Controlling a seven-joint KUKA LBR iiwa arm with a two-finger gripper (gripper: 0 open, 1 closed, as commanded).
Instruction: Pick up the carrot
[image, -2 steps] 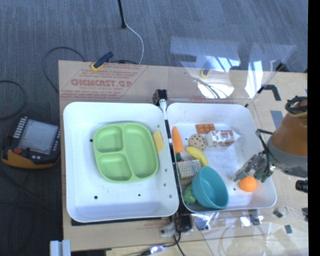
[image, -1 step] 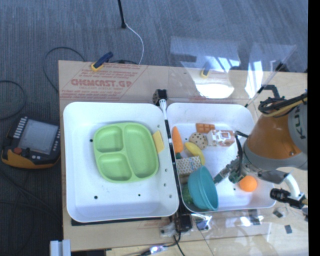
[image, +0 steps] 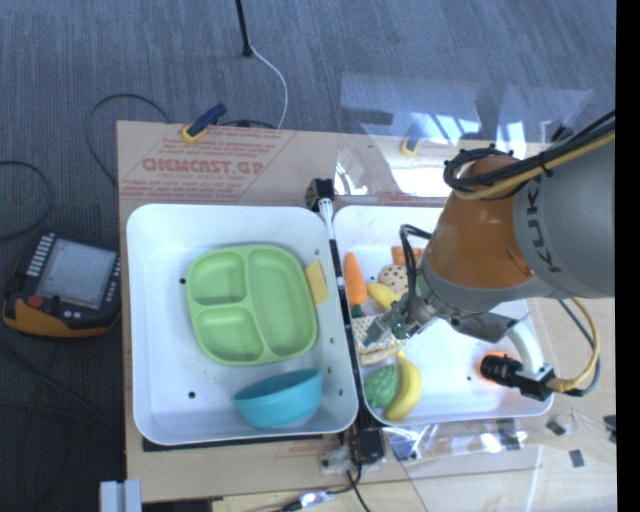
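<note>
1. In your left bin (image: 150, 300), a green tray (image: 250, 303) sits with a blue bowl (image: 281, 397) at its 6 o'clock.
2. Your carrot (image: 353, 277) lies in the right bin (image: 470, 395), along its left wall.
3. The claw (image: 392, 325) hovers at the carrot's 4 o'clock, above a banana (image: 405, 388); you cannot tell its state.

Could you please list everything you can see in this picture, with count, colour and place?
bins: two, white, side by side on the bench
plate: one, green, three compartments, left bin
bowl: one, blue, left bin, near edge
carrot: one, orange, right bin, beside the divider
banana: one, yellow, right bin, near edge
green food item: one, right bin, touching the banana
handheld controller: one, dark with orange trim, floor at left
arm: one, grey and orange, over right bin
gripper: one, low among the items
</note>
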